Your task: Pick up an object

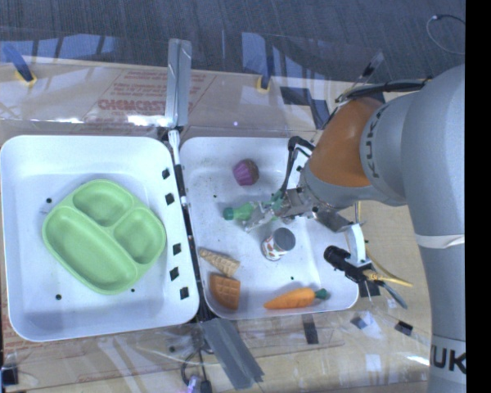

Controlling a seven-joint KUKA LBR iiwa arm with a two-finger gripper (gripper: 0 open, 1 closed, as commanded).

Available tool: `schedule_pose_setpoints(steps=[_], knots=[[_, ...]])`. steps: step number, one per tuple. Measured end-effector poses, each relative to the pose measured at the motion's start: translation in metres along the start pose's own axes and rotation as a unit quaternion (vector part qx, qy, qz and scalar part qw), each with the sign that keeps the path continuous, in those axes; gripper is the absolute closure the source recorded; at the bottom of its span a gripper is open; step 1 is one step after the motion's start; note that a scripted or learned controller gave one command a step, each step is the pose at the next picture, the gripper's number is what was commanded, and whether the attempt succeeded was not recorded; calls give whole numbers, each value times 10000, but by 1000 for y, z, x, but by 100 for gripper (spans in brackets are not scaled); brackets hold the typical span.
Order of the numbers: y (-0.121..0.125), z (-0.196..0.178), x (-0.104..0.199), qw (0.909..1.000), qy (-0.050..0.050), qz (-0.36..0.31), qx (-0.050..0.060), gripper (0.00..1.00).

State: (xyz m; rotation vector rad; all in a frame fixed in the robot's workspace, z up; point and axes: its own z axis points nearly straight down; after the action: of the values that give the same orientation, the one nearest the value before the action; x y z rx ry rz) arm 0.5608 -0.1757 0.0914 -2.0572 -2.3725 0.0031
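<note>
The right bin [327, 277] holds several small things. A purple round piece [245, 171] lies near its back. A green toy [240, 212] lies in the middle, and my gripper [272, 207] is low over the bin right beside it, at its right end. Whether the two touch I cannot tell. Just in front of the gripper stands a small grey-topped cup [277, 243]. An ice-cream cone [218, 260] and a brown waffle piece [224, 291] lie at the front left. An orange carrot [293, 300] lies along the front wall.
The left bin [24, 301] bears a green divided plate [103, 234]. The arm's orange band [344, 150] and grey body cover the right bin's right side. A black part [344, 262] and cables hang over that bin's right rim.
</note>
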Motion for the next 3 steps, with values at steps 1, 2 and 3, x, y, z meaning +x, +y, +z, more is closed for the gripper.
schedule_pose_setpoints(steps=[1, 2, 3], knots=[[1, -10, 0, 10000, -9, -30, 0, 100], [1, -10, 0, 10000, -9, -29, -2, 0], [-35, 1, 13, 9999, 8, -164, 8, 0]])
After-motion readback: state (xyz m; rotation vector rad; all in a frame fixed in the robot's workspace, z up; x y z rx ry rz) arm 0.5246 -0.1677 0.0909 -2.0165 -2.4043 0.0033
